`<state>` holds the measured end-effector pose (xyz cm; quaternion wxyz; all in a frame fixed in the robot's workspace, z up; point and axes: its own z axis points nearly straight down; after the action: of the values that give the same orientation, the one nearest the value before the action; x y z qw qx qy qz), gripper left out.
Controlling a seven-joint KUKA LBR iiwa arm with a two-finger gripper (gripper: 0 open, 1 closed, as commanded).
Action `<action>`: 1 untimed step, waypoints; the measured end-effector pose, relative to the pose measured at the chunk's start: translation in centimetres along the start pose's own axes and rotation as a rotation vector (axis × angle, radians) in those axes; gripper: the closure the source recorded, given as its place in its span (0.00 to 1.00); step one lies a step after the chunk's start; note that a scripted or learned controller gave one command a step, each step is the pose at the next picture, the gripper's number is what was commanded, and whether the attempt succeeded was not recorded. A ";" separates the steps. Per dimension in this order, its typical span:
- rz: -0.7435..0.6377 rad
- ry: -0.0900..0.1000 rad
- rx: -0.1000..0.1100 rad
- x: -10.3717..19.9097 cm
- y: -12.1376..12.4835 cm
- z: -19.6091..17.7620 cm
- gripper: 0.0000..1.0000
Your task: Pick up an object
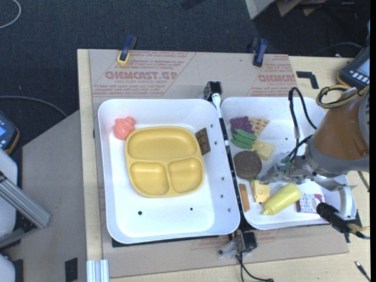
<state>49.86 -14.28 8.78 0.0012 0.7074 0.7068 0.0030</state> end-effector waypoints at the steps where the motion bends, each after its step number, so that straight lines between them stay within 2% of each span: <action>1: 0.003 -0.007 -0.008 -0.2 0.1 -1.2 1.00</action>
<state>50.00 -14.53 10.01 0.0067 0.7084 0.7058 0.0035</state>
